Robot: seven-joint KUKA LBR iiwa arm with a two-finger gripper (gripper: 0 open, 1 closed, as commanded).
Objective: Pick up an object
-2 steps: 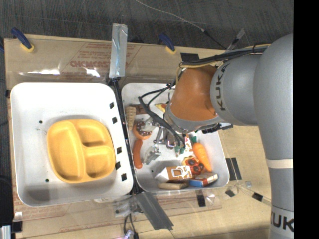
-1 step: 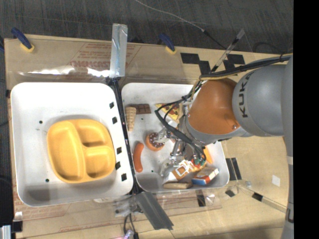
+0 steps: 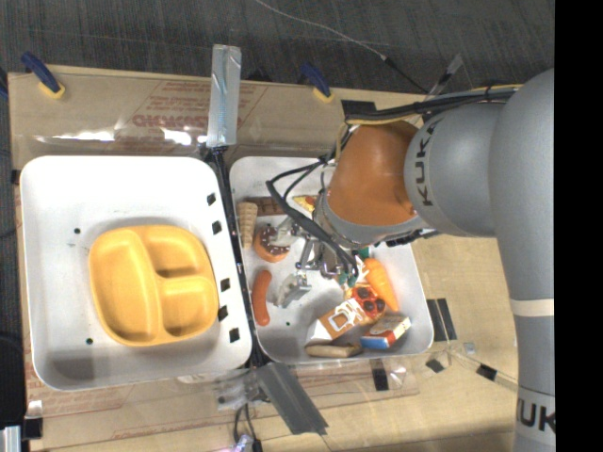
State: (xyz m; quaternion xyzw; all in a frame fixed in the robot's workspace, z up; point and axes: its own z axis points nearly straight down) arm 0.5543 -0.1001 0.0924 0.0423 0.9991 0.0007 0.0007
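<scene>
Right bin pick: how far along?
Done: the arm has reached over the right bin, gripper low among the toy food. In hand: nothing visibly held; the hot dog, ice cream cone and carrot lie loose. Left: grasp and lift. The yellow tray sits untouched in the left bin.

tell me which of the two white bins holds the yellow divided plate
The left bin. The yellow divided plate lies alone in it, while the right bin holds a clutter of small toy foods under the gripper.
</scene>
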